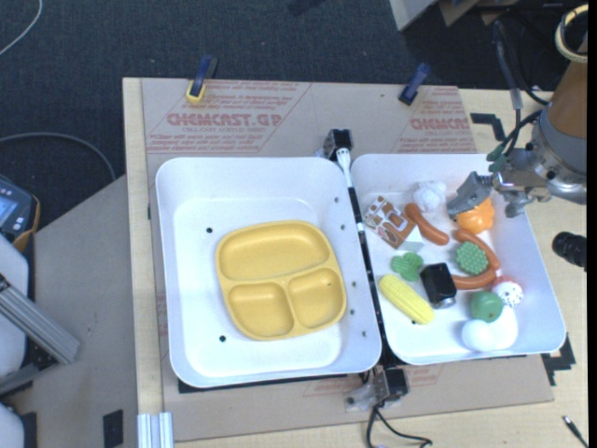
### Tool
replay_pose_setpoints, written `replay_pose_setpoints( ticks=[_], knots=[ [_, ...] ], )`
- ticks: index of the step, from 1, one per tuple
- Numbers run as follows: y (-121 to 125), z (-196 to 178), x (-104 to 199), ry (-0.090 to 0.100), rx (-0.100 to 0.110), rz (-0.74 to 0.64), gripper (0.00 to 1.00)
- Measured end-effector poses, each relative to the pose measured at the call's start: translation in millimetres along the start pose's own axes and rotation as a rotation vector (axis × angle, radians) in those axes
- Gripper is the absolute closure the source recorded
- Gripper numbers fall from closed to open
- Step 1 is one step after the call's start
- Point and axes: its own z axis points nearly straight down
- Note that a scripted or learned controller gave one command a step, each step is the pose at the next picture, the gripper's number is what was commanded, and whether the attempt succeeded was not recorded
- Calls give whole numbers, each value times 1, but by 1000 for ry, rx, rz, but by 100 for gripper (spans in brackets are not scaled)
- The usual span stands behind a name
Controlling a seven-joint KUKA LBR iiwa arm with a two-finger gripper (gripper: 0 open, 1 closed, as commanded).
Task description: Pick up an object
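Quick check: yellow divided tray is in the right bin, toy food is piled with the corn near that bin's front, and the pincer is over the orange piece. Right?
Not quite. The camera view shows the yellow divided tray in the left bin, not the right. The rest stands: toy food in the right bin, corn near its front, pincer over the orange piece.

- one fixed camera looks down on the table from above, at a slant rather than straight down.
- it stands far enough back to take in both white bins whole, the left bin toward 9 o'clock, the right bin toward 3 o'clock.
- dark floor shows at 12 o'clock beyond the table.
- the arm enters from 2 o'clock.
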Motion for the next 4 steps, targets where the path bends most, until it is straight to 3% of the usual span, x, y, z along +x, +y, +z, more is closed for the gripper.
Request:
replay_pose_setpoints(
  ticks=[1, 3, 4],
  knots=[
    [2, 63, 5, 2, 7, 0, 0],
    [-17, 166, -2, 2, 7, 1, 0],
    [-16, 183, -2, 0, -1, 1, 0]
  ],
)
